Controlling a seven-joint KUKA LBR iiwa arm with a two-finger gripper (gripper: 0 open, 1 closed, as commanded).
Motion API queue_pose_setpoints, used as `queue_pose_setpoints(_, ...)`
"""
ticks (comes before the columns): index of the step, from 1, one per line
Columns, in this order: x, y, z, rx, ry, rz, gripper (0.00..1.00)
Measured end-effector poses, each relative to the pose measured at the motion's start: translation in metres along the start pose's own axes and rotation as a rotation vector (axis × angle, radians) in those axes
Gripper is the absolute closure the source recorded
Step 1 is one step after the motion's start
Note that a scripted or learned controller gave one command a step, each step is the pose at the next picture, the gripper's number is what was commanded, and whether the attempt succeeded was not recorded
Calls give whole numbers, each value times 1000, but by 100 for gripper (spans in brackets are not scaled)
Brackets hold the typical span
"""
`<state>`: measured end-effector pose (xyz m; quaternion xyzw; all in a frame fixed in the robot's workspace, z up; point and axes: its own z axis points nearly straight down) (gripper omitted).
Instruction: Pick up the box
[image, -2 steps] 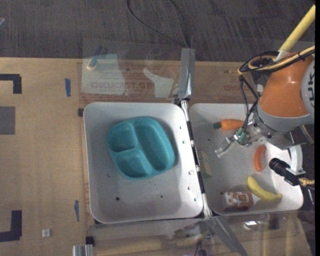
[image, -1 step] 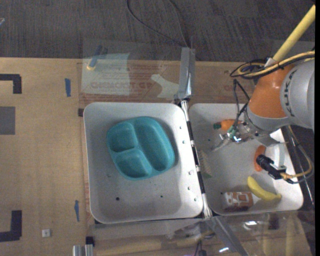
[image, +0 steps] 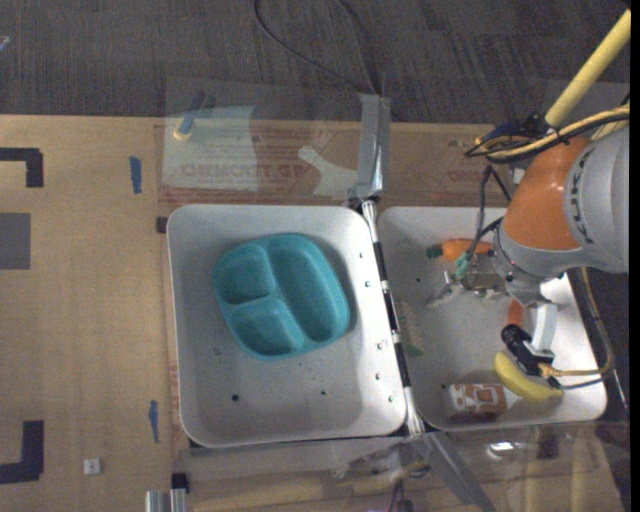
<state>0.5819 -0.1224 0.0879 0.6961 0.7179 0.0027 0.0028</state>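
**Inspector:** End effector (image: 452, 288), position and state?

**Assistant:** Over the right bin (image: 440, 345), in its upper half as the view runs, toward the wall shared with the left bin (image: 190, 330). Apart or together: cannot tell, as it is blurred.

**Inspector:** The box (image: 475, 400)?

**Assistant:** On the right bin's floor, against the lower wall and lying flat. It is apart from the end effector, with bare floor between them.

**Inspector:** Anything crowding it?

**Assistant:** A banana (image: 527, 380) lies just beside it on the right, one tip near the box's upper corner; contact cannot be judged. The arm's wrist hangs over that side.

**Inspector:** Other items?

**Assistant:** An orange carrot-like thing (image: 462, 246) lies near the upper wall, just beyond the end effector. A teal divided plate (image: 282, 295) sits in the left bin — well clear. Both bins rest on the counter (image: 80, 300).
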Motion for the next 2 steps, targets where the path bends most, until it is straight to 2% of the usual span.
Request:
queue_pose_setpoints(1, 2, 84, 3, 17, -6, 502, 0)
queue_pose_setpoints(2, -16, 18, 1, 5, -2, 630, 0)
